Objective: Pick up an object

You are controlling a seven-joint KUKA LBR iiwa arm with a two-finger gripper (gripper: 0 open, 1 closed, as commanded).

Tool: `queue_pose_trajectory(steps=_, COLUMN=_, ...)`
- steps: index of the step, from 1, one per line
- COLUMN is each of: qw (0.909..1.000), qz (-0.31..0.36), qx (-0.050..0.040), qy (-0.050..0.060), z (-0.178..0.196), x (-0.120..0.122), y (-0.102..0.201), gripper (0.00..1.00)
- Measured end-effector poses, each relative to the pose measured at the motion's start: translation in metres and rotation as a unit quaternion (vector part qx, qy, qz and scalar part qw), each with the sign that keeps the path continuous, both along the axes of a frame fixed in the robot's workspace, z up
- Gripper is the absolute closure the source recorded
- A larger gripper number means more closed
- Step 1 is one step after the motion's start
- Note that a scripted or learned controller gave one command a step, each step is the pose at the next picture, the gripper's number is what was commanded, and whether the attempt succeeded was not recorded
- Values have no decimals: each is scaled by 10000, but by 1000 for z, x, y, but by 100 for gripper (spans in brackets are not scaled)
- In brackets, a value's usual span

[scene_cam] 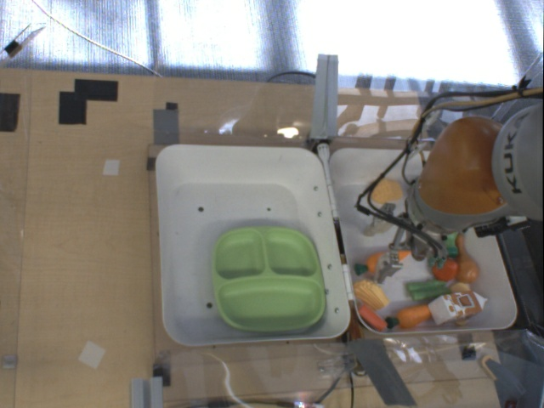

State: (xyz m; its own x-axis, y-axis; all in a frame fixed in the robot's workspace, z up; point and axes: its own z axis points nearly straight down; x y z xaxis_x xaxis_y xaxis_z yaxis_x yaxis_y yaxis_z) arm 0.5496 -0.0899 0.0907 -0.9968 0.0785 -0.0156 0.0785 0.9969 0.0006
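Toy foods [416, 300] lie scattered in the right bin [508, 308], mostly below and beside the gripper [393, 262]. Its grasp cannot be told. The green plate [268, 277] sits in the left bin [183, 228].

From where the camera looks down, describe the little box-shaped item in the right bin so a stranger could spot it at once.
Start at the right bin, the one crowded with toy food beside the bin holding the green plate. Go to its near right corner. There lies the small carton, white with brown markings and a peaked top, the one boxy, pale item among rounded orange and green pieces.
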Motion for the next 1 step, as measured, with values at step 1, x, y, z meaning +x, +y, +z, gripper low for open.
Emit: queue_pose_trajectory(steps=1, qw=9993, qz=372, qx=-7, qy=0, z=-1, x=42, y=0, gripper=0)
